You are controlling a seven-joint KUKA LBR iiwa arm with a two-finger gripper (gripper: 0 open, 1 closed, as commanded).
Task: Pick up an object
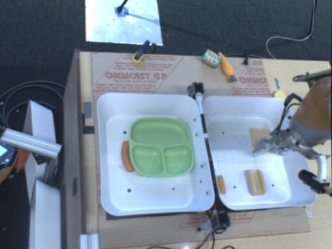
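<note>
Lower right of frame, nearest the lens: tan rectangular bread-like block (255,182) lying flat on the floor of the right white bin (233,115), with a small orange carrot-like stub (221,184) just beside the bin's left wall. Neither touched.

Further up in the same bin: second tan square slice (259,137), partly covered by the two-finger gripper (262,148) reaching in from the right edge. Gripper tip low, at or just beside the slice's lower edge. Can't tell whether the fingers are spread or closed, too small and blurred. Nothing visibly between them.

Left white bin (111,113), centre-left of frame: green three-compartment plastic tray (161,147) with an orange sausage-shaped piece (125,156) touching its left rim. Well apart from the arm.

Upper centre, outside the bins on the cardboard sheet: small green can (211,58) and an orange toy carrot (226,66), just beside each other.

Status estimate: approach done, probably at the grasp step on the tan slice. Grasp unconfirmed, lift not yet done. All objects resting on surfaces, so task not complete. Remaining: secure grip, raise clear of the bin.
</note>
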